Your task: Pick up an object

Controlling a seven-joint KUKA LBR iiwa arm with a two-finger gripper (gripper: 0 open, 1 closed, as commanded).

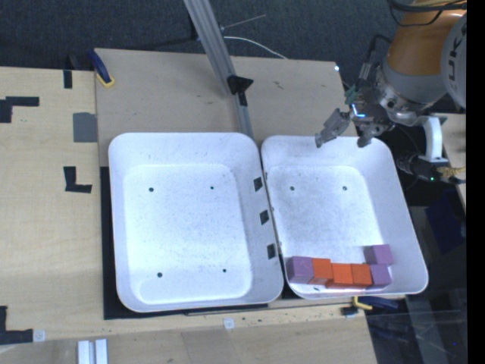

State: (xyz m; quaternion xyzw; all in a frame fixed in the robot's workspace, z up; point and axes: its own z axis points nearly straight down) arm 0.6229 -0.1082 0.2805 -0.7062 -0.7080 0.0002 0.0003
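**Pre-grasp: gripper high over the far rim, blocks at the opposite end**

The gripper (345,133) hangs over the far edge of the right bin (402,196), fingers spread apart with nothing between them. So the step is approach, nothing picked yet.

Targets: a row of small blocks packed against the near wall of the right bin. Purple block (301,268) on the left end, orange blocks (341,273) in the middle, two more purple ones (379,264) stacked or staggered at the right end (can't tell which from this angle). The left bin (125,203) plays no part in this.

Next move, as I judge it: travel across the bin toward the near wall, then descend. The blocks touch each other and sit just beside the wall, so finger clearance looks tight. The left purple block, with one free side, seems the easiest pick.

Hard to read:
- Block boundaries in the orange run; count is unclear.
- Arm (428,44) is cut off at the top right.
- Gripper height above the bin floor.
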